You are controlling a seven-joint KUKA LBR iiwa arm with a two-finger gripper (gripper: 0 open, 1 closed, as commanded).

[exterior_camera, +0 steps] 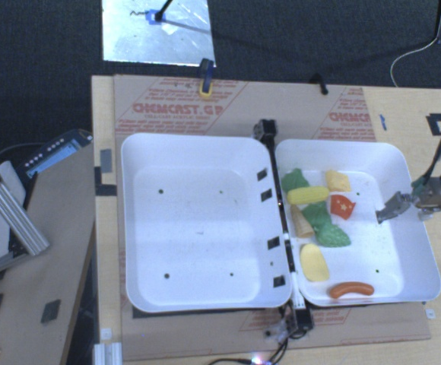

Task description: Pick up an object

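The right bin (403, 166) holds several toy foods along its left half. A green leafy piece (293, 179) lies at the top, with a yellow corn cob (308, 195) just below it and a yellow block (337, 180) to the right. A red piece (343, 206) sits beside a larger green piece (325, 227). Lower down are a yellow oval (314, 262) and an orange sausage (350, 289). My gripper (391, 207) reaches in from the right edge, over the bin's right side, apart from all the toys. Nothing shows between its tips.
The left bin (137, 158) sits beside the right one, joined by a black hinge strip (277, 219). Both rest on a cardboard sheet (175, 105). A metal rail (7, 211) and a grey device (53, 152) stand at the left.
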